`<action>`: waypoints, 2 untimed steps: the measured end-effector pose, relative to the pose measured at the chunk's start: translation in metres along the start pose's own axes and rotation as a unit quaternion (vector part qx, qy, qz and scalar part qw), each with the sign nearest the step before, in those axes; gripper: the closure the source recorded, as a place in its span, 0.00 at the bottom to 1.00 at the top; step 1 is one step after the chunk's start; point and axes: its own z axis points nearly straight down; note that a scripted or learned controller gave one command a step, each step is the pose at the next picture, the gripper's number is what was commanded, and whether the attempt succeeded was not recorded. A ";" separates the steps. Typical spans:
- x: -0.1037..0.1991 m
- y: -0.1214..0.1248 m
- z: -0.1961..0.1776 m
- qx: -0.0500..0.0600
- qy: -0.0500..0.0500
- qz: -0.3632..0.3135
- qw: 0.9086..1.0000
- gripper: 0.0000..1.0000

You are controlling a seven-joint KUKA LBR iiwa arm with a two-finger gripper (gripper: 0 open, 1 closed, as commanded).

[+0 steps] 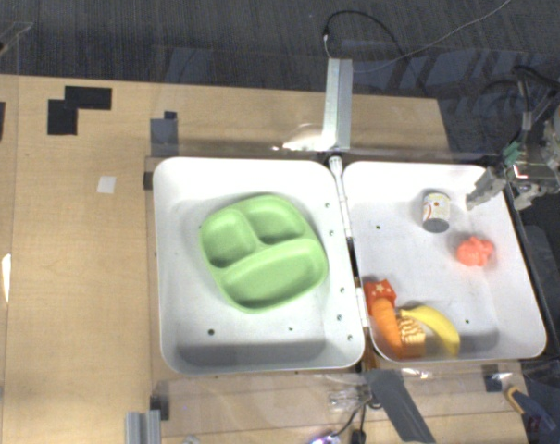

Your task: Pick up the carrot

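Gripper (491,185) observed at the upper right edge of the right bin (502,326), fingers pointing down-left toward the bin interior; whether they stand open or closed cannot be told at this resolution, and nothing is seen between them. Bench (67,276): light wood surface, with black block-shaped markings near its upper left corner. Left bin (173,248): shallow, white, containing one green divided plate (263,251) of three compartments, set roughly at the centre and turned at an angle. Right bin: shallow, white, touching the left bin along a shared central edge. Carrot (387,324): orange, lying in the lower left corner of the right bin, close against the bin's left wall, well apart from the gripper. Obstructions around the carrot: a yellow banana (439,327) lies just beside it on its right, touching or nearly touching; a small red item (380,291) sits at its upper end, against it. A pink-red rounded object (476,252) lies apart from these, toward the right side of the bin. A small can (436,211) lies near the top of the bin, just beside the gripper's fingers; its label carries a reddish mark, but no writing can be read.
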 end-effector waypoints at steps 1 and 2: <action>-0.007 -0.081 -0.102 -0.001 -0.001 0.090 0.996 0.00; -0.006 -0.079 -0.113 -0.003 -0.002 0.085 0.996 1.00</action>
